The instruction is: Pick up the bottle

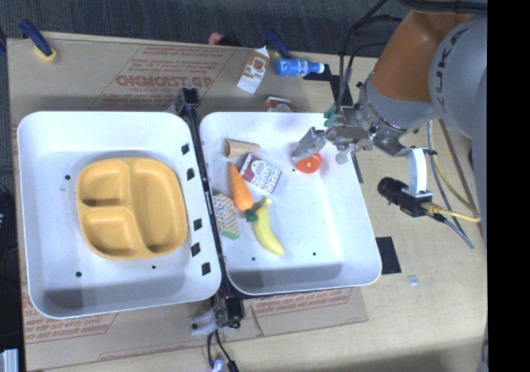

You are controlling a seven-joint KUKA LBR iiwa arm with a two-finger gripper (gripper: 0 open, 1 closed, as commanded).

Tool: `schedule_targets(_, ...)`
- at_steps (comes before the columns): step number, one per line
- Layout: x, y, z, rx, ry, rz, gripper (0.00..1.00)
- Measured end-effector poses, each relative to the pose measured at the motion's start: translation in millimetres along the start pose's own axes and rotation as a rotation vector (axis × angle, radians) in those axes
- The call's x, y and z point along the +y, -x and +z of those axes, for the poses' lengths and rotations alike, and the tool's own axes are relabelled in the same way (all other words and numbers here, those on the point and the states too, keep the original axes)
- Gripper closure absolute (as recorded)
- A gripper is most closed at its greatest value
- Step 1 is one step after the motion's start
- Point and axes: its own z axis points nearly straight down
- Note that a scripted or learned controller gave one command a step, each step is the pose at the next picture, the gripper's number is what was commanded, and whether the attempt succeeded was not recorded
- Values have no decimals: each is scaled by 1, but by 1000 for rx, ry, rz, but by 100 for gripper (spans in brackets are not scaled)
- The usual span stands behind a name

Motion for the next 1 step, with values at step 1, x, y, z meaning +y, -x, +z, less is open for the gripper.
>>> schedule_targets(1,0,0,-10,1,-2,-5,100)
